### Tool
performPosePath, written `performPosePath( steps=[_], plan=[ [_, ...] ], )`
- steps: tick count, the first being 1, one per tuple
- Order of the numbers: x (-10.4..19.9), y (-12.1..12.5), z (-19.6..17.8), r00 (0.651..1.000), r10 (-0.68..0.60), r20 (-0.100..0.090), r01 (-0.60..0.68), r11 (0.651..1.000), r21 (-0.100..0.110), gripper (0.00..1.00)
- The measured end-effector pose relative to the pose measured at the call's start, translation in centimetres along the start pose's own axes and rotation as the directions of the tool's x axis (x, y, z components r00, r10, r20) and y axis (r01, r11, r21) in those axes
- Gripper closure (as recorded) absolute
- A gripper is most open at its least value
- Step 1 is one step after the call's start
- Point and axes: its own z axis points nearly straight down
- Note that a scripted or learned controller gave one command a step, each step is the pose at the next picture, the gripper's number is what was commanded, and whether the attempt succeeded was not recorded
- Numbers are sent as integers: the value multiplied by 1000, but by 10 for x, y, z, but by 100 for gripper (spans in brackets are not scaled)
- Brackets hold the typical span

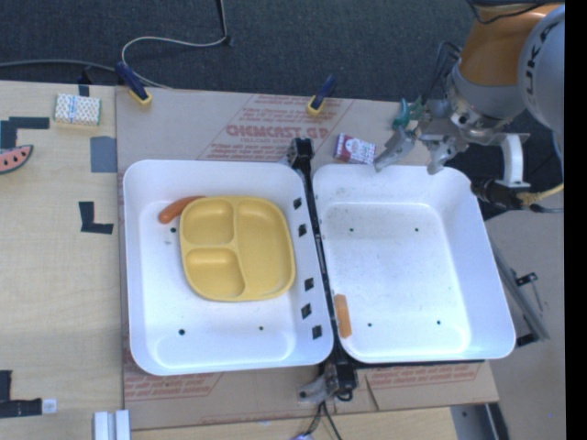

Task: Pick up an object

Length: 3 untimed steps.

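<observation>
A yellow divided plate lies in the left bin. An orange sausage-shaped piece sits at the plate's upper left edge. A second small orange piece lies at the left wall of the right bin. My gripper hangs over the far rim of the right bin, above its upper right corner, open, with nothing between its fingers. It is well away from all three objects.
A small red and white packet lies on the cardboard just behind the bins. Blue and yellow clamps hold the cardboard's far edge. A black cable runs across the dark floor at the back. A sponge rests on the bench at far left.
</observation>
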Motion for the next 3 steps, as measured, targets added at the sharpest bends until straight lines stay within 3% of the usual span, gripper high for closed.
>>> performPosePath(
  steps=[1,2,3],
  plan=[
    [15,21,125,1000,1,-1,-1,1000,3,0],
    [15,2,177,1000,0,1,0,1000,-1,0],
    [15,2,167,1000,0,1,0,1000,-3,100]
  ],
)
